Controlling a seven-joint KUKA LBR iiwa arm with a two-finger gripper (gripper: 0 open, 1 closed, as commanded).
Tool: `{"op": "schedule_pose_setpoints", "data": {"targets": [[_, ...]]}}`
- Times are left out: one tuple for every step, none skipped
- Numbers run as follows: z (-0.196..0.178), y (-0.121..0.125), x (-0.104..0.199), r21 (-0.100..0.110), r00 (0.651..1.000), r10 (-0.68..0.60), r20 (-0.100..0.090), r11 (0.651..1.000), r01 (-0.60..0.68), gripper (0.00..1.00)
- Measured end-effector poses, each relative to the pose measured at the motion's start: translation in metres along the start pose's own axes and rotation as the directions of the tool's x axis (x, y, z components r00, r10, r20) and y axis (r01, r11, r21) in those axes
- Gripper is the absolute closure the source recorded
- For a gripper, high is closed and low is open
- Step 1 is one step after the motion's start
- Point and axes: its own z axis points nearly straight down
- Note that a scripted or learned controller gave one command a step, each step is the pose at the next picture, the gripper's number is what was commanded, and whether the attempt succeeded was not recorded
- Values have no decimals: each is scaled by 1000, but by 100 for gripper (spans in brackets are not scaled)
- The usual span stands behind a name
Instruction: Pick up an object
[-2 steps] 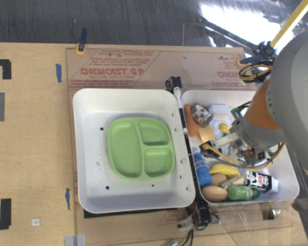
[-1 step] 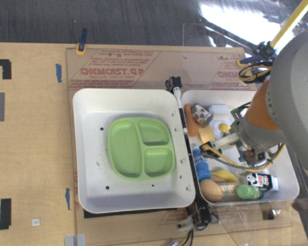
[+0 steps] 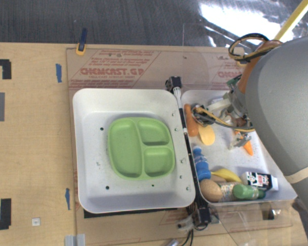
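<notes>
A: Nearest first. What at the near end of the right bin [image 3: 222,203]?

B: A brown potato [image 3: 211,189] in the near left corner, just beside a green piece [image 3: 243,191]. Right of that, a white and black box [image 3: 260,180], lying flat. Just behind the potato, a yellow banana [image 3: 226,175].

A: And farther up that bin?

B: A blue toy [image 3: 199,163] along the left wall. Then a small orange bit [image 3: 248,147] on the bare floor, apart from the rest. Beyond it a pale yellow round piece [image 3: 207,135], touching an orange carrot [image 3: 191,121] close to the left wall.

A: Gripper?

B: Over the far half of the right bin, gripper [image 3: 239,122] low among yellow and black cables, under the big grey arm [image 3: 282,111] reaching in from the right. Open or shut: cannot tell. Nothing seen held.

A: Left bin [image 3: 82,137]?

B: Just beside the right one, rims touching. A green divided plate [image 3: 141,147] flat in its middle, three compartments.

A: Farther back?

B: A cardboard sheet [image 3: 113,68] with red print under the bins' far edges. At its far left corner a yellow clamp [image 3: 82,42] with a blue handle. Blue tape [image 3: 58,73] on the wooden bench [image 3: 31,137] just left of the sheet.
</notes>
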Motion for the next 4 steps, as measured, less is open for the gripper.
{"op": "schedule_pose_setpoints", "data": {"targets": [[-34,65,-3,-1,995,-96,2,995,96,0],[0,35,-56,-1,1000,2,-4,1000,-2,0],[-12,35,-56,0,1000,-3,1,1000,3,100],[-11,34,-56,0,1000,-3,3,1000,3,0]]}}
